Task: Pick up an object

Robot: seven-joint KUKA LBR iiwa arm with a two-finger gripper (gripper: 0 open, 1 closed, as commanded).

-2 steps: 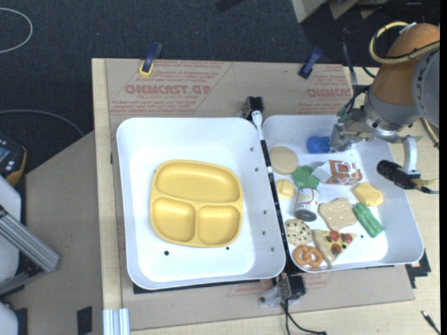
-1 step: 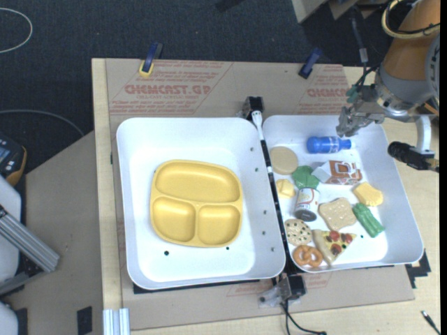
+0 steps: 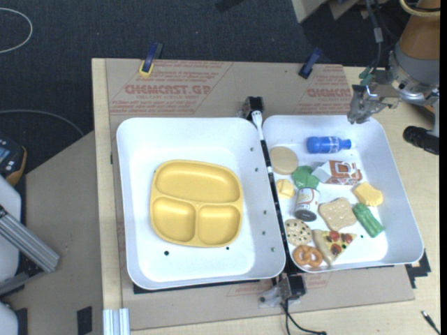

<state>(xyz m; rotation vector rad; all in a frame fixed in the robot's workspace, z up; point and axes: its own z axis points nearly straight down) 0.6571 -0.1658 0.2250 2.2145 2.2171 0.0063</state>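
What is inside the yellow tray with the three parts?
Nothing lies in the yellow tray; all three compartments show bare yellow plastic. It sits in the left bin, hiding the bin floor beneath.

You look down on a dark carpeted floor (image 3: 84, 26) filling nine to twelve o'clock, a thin pale cable loop (image 3: 15, 28) at ten. A light wooden bench top (image 3: 105, 187) sits centre, with brown printed cardboard (image 3: 209, 82) clamped at twelve by blue clips (image 3: 149, 59).
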